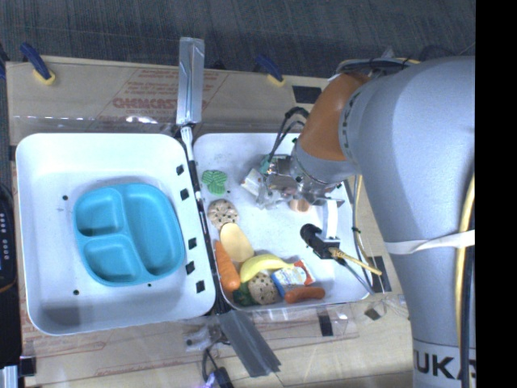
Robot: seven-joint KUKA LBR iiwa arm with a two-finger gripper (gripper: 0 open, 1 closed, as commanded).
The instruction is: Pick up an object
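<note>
A brown bench (145, 95) holds two white bins side by side. The left bin (36, 217) and the right bin (242, 148) touch in the middle. Blue clamps (36, 61) grip the bench's far edge.

The arm (404, 152) covered the right bin's (242, 148) upper right corner and ran off the frame's right and bottom edges. Small items (275, 281) heaped at lower centre overlapped, partly hidden.
</note>
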